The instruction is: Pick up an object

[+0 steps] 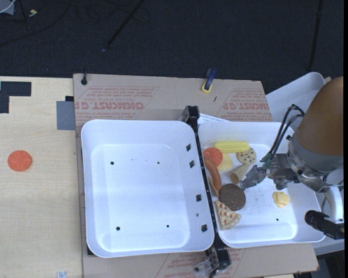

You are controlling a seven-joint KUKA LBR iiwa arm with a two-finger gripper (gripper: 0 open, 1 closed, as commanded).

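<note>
While reaching in from the right, hovering low over the right shallow white plastic bin (261,236): grey two-finger gripper (247,180), tips just beside a round dark brown patty-like disc (232,197). Claw opening: cannot tell. Nothing seen between its tips. Lying close by: long reddish sausage (213,172), yellow corn cob (232,147), small yellow lump (281,199) to the right. Judging the step as approach, grasp not yet made. Next move calling for centring over one object, descending, closing.

Dark carpet (162,28) crossed by loose cables (124,22) lies far above the claw. Left of it, past the cardboard sheet (139,97), is a pale wooden bench (29,213) bearing an orange disc (20,160).
</note>
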